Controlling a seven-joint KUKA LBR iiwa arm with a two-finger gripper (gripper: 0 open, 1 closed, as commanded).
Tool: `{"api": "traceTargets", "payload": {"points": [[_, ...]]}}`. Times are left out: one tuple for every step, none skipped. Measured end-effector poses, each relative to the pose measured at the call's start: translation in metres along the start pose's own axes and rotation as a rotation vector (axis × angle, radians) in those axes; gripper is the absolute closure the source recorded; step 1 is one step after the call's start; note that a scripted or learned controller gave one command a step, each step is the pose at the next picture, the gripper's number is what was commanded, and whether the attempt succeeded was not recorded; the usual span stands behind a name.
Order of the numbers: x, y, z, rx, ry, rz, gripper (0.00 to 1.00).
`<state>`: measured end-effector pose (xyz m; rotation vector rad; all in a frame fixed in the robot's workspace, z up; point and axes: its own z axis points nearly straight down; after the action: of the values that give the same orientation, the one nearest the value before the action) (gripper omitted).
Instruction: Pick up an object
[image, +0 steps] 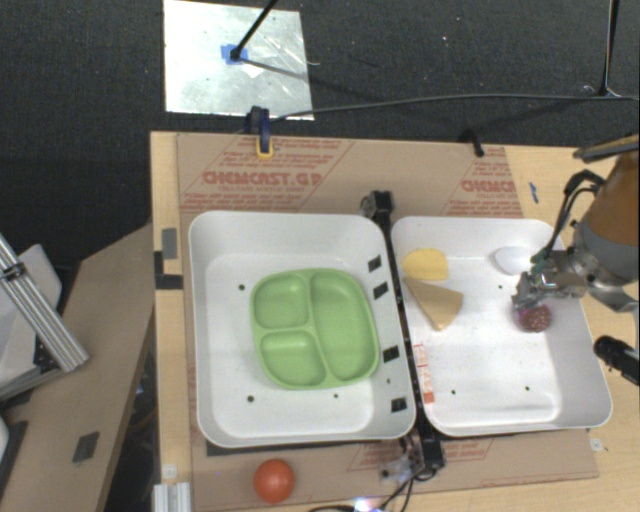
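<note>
Dark red ball (538, 319) in right bin (500, 400), tool (530, 293) just above, grip state unclear

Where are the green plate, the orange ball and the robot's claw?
green plate (314, 327), camera view, on the divider ridges.
orange ball (273, 480), camera view, its middle.
gripper (530, 293), camera view, between its fingertips.

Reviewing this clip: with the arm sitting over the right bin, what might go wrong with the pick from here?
1. The end effector sits just above the small dark red ball, which may roll away on contact.
2. The ball lies near the right bin wall, which could obstruct the approach.
</note>
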<state>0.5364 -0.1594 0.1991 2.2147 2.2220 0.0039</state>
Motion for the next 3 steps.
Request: {"api": "traceTargets", "payload": {"points": [[0.0, 0.002, -0.054, -0.002, -0.001, -0.001, 1.0], [0.046, -0.002, -0.059, 0.003, 0.002, -0.005, 1.0], [0.1, -0.004, -0.064, 0.002, 0.003, -0.007, 1.0]]}}
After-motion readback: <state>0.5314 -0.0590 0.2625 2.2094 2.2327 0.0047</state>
